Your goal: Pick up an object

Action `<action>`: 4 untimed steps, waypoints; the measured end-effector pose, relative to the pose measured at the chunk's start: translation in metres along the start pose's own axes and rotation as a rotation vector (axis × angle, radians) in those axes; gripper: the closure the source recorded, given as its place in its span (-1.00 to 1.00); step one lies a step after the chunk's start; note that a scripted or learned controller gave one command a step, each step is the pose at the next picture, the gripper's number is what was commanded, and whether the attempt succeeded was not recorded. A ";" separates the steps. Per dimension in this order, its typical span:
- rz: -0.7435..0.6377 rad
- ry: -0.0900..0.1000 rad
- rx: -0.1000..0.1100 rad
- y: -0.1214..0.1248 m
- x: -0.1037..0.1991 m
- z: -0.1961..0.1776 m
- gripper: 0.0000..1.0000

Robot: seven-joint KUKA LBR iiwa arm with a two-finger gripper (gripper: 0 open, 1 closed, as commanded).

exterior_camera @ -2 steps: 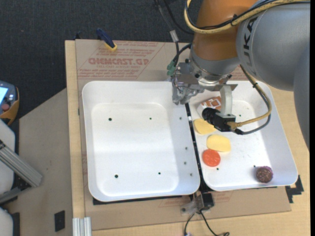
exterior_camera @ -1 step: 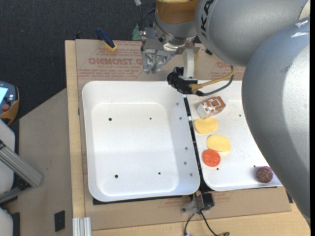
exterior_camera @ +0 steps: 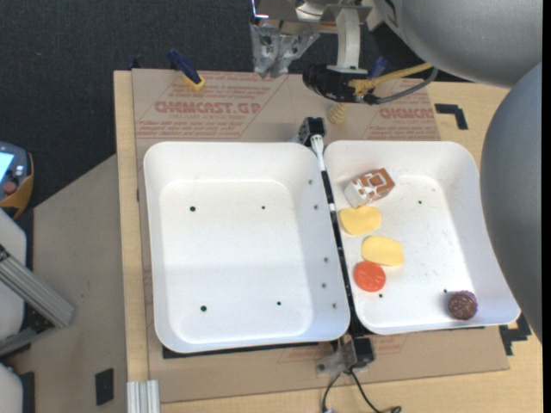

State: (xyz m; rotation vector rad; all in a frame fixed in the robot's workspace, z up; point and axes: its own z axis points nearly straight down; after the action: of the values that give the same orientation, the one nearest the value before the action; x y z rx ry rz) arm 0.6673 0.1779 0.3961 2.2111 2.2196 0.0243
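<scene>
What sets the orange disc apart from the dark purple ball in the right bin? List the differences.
Colour: the orange disc is bright orange-red; the purple ball is dark and mottled.
Shape: the disc looks flat and round; the ball looks rounded and bumpy.
Place: the disc lies near the bin's left wall, just below a yellow piece; the ball sits alone in the near right corner.
Both are small, round in outline, and rest in the right bin.

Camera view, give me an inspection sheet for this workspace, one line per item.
Surface: cardboard-covered bench bearing left bin and right bin, side by side.
Job's things: in the right bin, brown-and-white piece, two yellow pieces, orange disc, dark ball.
Clutter: blue-and-yellow clamp on the bench's far edge.
Grippers: pincer above the bench's far edge, beyond both bins.
Cables: yellow and black cables near the wrist; wire at the near edge.
Surroundings: dark floor.
</scene>
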 end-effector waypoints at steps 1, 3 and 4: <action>0.007 -0.005 0.004 0.001 -0.045 -0.080 1.00; 0.009 -0.007 0.034 -0.016 -0.166 0.106 1.00; 0.013 -0.010 0.015 -0.012 -0.255 0.099 1.00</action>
State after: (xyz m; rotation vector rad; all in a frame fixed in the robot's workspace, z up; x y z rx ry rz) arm 0.6582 -0.0762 0.2956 2.2279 2.2083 -0.0030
